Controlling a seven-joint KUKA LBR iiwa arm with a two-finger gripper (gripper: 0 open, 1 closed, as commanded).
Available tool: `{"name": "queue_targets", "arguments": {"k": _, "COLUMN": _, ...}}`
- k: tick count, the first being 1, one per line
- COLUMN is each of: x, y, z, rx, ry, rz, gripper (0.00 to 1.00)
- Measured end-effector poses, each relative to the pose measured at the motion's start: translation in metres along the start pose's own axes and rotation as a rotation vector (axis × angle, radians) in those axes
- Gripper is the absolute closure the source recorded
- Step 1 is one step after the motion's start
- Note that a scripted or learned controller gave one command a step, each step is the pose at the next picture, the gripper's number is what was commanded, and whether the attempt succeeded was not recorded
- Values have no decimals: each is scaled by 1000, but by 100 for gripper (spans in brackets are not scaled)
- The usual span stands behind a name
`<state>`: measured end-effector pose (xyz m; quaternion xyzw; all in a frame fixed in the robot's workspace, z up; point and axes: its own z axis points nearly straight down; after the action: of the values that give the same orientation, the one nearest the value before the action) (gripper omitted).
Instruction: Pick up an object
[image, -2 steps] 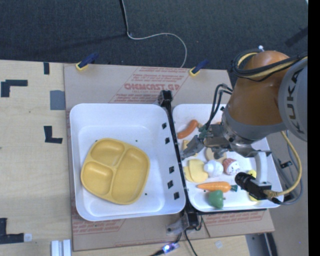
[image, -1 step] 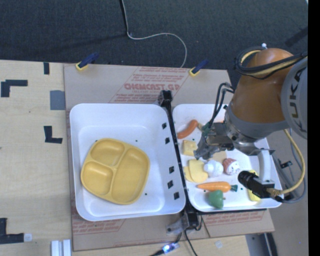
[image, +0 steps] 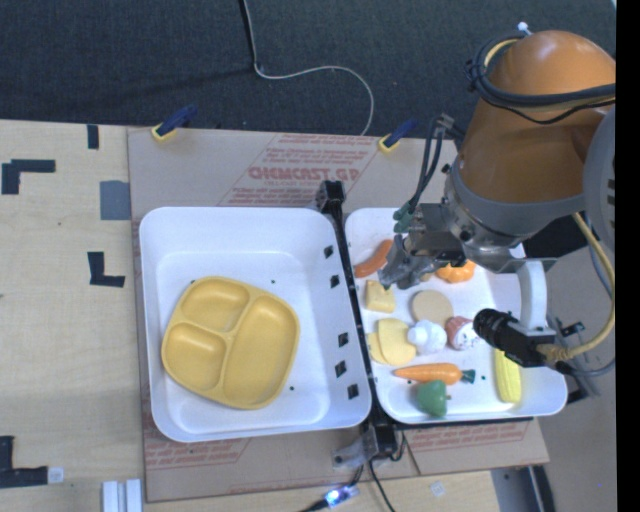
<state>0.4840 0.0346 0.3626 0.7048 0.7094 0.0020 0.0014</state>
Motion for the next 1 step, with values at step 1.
{"name": "queue_targets", "arguments": {"k": 1, "x": 45, "y": 0, "z": -8, "rx": 6, "ry": -1, "rz": 1, "gripper": 100}}
